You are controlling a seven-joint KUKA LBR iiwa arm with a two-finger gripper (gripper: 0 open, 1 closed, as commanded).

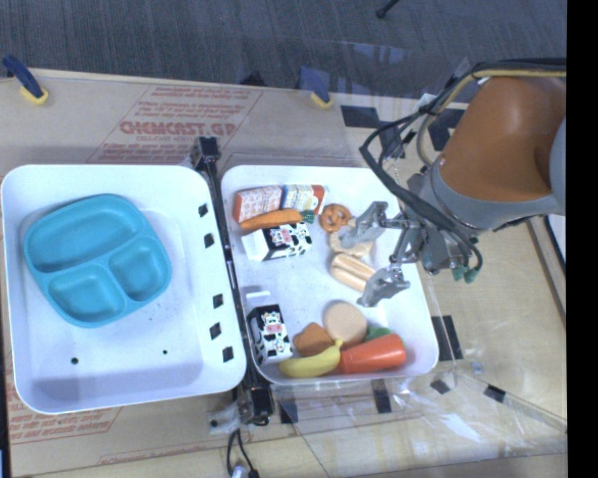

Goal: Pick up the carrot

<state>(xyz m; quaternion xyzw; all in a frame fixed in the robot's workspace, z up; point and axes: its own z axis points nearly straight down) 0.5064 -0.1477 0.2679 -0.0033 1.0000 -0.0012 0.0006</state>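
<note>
The carrot [271, 220] is a thin orange stick lying near the back of the right bin [419, 317], just below a red and white packet [277, 200] and above a cow-print carton [288, 239]. My gripper [376, 258] hangs over the bin's right side, well to the right of the carrot and apart from it. Its two grey fingers [363, 231] are spread open. Pale bread rolls [350, 267] lie just left of the gap, and nothing is gripped.
The right bin also has a pretzel [336, 215], a second cow-print carton [270, 333], a round bun [345, 319], a banana [310, 363] and a red-orange vegetable with a green top [374, 353]. A blue divided plate [95, 257] lies in the left bin [40, 376].
</note>
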